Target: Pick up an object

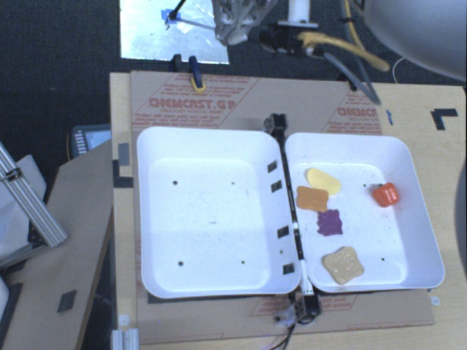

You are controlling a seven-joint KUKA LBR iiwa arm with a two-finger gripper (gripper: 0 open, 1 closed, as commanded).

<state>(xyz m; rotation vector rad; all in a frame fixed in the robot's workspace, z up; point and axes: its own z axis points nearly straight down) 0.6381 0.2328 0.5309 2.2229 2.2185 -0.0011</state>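
Two white bins side by side: left bin (204,217), right bin (408,261).

Right bin holds five objects: orange slab (312,198), yellow piece (322,181) touching it above, purple piece (329,223) just below, tan waffle (344,265) near front, red-orange piece (385,194) apart at right.

Arm at top edge, above bench's far side. Gripper (237,17) up high, well apart from all five objects, nothing between fingers; spread or closed, cannot tell.

Probably a lab (robot bench (241,100), bins (201,141)).

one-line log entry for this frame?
phase: pre-grasp | gripper: above bench's far edge, holding nothing | right bin: yellow piece, orange piece, purple piece, tan piece, red piece
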